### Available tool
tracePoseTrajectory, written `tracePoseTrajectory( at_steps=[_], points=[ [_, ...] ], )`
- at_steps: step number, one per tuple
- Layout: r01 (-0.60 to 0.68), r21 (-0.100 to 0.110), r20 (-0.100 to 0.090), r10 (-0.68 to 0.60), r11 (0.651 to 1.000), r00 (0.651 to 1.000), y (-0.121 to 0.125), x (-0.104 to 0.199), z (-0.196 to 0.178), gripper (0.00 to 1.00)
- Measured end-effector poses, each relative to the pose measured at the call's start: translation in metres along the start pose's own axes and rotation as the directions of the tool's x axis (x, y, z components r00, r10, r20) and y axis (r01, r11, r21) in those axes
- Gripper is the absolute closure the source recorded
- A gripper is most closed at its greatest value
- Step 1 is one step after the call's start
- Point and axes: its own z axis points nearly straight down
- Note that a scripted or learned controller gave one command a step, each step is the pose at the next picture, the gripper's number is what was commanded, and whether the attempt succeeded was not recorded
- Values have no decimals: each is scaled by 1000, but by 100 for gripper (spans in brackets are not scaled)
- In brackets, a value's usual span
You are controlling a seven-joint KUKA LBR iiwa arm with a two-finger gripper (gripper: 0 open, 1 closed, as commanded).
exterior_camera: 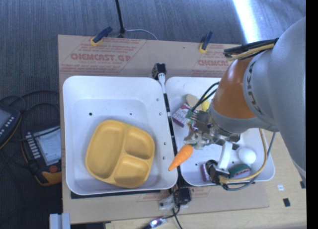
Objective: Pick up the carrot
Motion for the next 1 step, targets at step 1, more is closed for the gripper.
tracePoseTrajectory(
  at_steps=[1],
  points=[
    [-1,1,1,1,1000,1000,0,-1,1,0]
  ],
)
